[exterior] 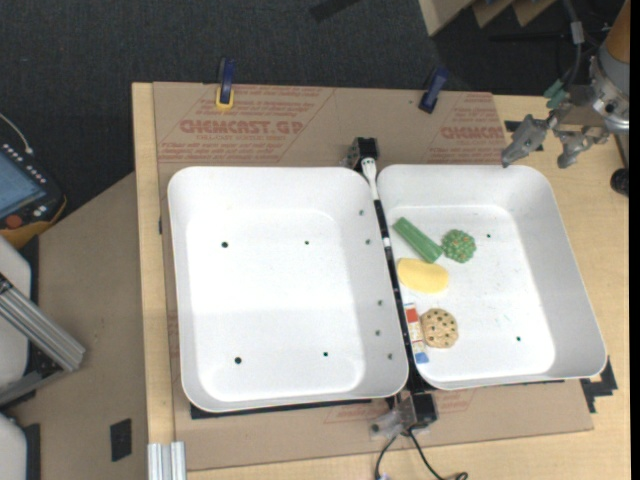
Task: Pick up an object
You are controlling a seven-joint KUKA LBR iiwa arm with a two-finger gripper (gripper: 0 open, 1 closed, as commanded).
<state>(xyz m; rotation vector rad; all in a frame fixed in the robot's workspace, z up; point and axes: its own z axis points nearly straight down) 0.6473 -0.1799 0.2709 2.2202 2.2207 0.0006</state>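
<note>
Camera view shows the jaws (545,146) spread open and empty, hanging over the counter (300,118) just past the right bin's (560,268) far corner. Well below and left of them, inside that bin, lie a green stick (416,240), broccoli (459,246), yellow piece (424,276) and cookie (438,328).

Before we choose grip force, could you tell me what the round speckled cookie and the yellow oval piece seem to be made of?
The round speckled cookie looks like matte moulded plastic, a toy. The yellow oval piece looks like smooth plastic, uniformly coloured; foam is possible.
</note>
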